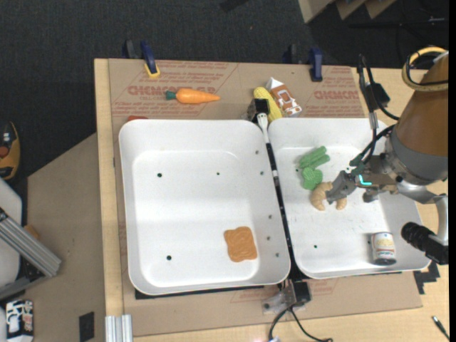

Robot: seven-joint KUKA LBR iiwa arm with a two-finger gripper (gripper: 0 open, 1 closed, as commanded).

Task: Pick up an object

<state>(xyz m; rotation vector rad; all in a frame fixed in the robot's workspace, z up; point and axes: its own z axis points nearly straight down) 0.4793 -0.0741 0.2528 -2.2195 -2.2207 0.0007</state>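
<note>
cardboard-topped bench (214, 80) | two white bins (192, 141) | dark carpet floor (57, 20)

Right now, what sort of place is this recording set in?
Probably a robotics lab grasping bench: two white bins sit on a clamped board, toy food like a carrot lies around, and a gripper reaches in.

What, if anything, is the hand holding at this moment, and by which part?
It cannot be told. The hand sits right at the tan object in the right bin, but a hold is not visible.

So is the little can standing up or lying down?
Lying down. The can rests on its side in the right bin, its label facing up.
</note>
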